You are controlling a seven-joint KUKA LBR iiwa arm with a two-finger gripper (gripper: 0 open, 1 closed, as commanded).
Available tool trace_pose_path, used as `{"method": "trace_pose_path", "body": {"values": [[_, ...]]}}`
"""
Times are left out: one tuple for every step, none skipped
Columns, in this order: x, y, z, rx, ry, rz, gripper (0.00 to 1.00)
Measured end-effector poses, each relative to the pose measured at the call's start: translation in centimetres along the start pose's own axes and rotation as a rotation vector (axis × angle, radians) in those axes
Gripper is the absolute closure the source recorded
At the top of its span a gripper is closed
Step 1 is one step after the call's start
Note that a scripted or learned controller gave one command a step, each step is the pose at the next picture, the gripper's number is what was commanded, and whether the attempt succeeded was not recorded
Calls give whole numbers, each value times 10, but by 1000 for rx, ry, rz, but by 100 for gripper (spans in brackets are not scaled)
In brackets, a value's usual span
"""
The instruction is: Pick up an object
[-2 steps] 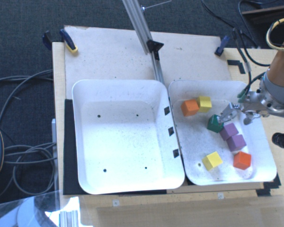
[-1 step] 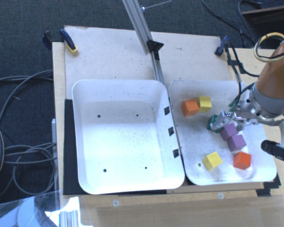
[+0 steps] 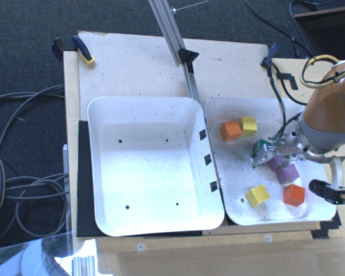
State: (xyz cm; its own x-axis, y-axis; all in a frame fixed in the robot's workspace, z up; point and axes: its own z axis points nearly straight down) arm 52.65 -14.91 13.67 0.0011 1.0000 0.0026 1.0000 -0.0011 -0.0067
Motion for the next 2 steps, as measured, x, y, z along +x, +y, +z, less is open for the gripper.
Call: {"method": "trace_pose_path", "body": {"values": [[0, 2, -14, -9, -3, -1, 100], [8, 9, -72, -14, -4, -4, 100]]}}
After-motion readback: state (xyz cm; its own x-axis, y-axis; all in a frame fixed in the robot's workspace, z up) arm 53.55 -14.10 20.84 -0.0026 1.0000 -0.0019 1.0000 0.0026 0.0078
